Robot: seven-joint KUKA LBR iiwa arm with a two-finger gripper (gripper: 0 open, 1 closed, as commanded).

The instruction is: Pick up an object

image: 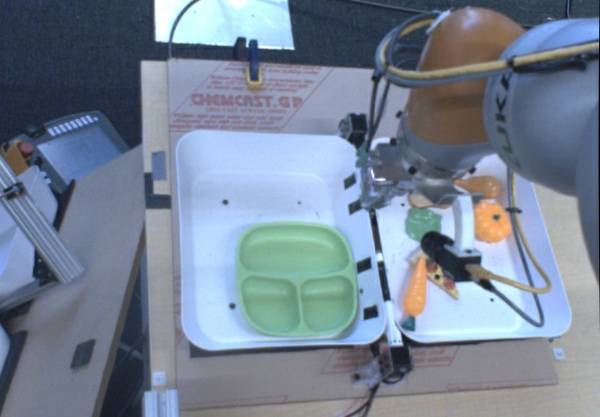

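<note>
My gripper [418, 201] hangs low over the back left part of the right bin [525, 312], under the orange wrist band. Just beneath and in front of it lies a small green toy [422, 222]. An orange carrot [415, 288] lies near the bin's left wall, with a flat yellow and red wedge [442, 282] beside it. A small orange pumpkin [492, 221] sits to the right, and another orange piece [481, 186] lies behind it. Nothing is visibly held.
The left bin [206, 181] holds a green divided plate [297, 279] at its front. The arm's bulk covers the back of the right bin. A cardboard sheet [248, 96] lies under both bins.
</note>
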